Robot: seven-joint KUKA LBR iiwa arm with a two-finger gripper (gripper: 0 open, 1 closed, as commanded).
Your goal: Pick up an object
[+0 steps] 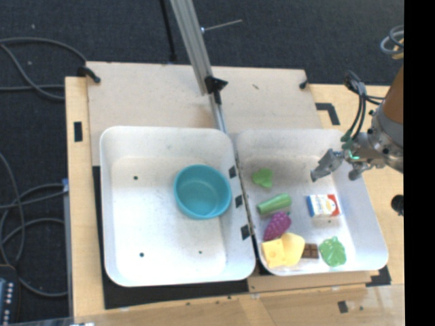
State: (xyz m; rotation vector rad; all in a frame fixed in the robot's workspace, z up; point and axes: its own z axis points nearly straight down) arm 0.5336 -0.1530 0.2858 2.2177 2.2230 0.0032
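Gripper (338,167) open, empty, above right bin (299,148). Recommend: descend vertically onto carton (321,205); keep clear of green cylinder (273,203) w/ fingers.

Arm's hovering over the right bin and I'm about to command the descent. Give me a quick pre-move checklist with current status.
1. Gripper carries nothing: ok, fingers spread, nothing between them.
2. Gripper over right bin: ok, near its upper right part.
3. Target directly below: not ok, the small carton lies nearer the camera.
4. Carton stands free: ok, apart from green cylinder and purple grapes.
5. Height above bin floor: cannot tell.
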